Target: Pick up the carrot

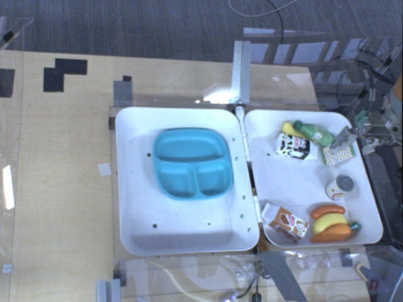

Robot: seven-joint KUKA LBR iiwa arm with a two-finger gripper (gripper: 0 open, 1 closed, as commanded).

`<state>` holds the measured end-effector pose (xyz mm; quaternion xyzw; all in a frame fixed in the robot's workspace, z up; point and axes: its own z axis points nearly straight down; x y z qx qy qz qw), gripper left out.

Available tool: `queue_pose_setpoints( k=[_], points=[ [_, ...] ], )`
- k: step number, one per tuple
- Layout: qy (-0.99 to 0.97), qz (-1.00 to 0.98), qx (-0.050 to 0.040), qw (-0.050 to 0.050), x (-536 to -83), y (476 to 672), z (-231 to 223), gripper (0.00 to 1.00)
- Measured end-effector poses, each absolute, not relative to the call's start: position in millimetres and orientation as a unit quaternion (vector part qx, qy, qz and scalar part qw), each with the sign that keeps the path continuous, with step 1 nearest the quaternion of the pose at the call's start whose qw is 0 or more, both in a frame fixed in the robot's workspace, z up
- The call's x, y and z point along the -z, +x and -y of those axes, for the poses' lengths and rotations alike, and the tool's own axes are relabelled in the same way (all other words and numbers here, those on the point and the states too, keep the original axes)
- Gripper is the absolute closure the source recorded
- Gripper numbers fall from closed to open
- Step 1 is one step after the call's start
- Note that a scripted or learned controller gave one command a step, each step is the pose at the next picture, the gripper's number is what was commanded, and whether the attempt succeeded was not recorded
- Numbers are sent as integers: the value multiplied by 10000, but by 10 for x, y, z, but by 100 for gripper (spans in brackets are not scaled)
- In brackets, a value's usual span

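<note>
The gripper sits at the right bin's far right edge; whether it is open cannot be told. The carrot lies well toward the camera from it, at the bin's near right corner, long axis left-right. A banana and sausage press against its far side.
</note>
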<state>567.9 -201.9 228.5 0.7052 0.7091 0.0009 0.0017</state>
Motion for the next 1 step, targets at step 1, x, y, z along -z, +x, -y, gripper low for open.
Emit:
queue_pose_setpoints(
  k=[1],
  points=[
    [6657, -7462, -6, 10, -1070, 5715, 1385, 0]
  ],
)
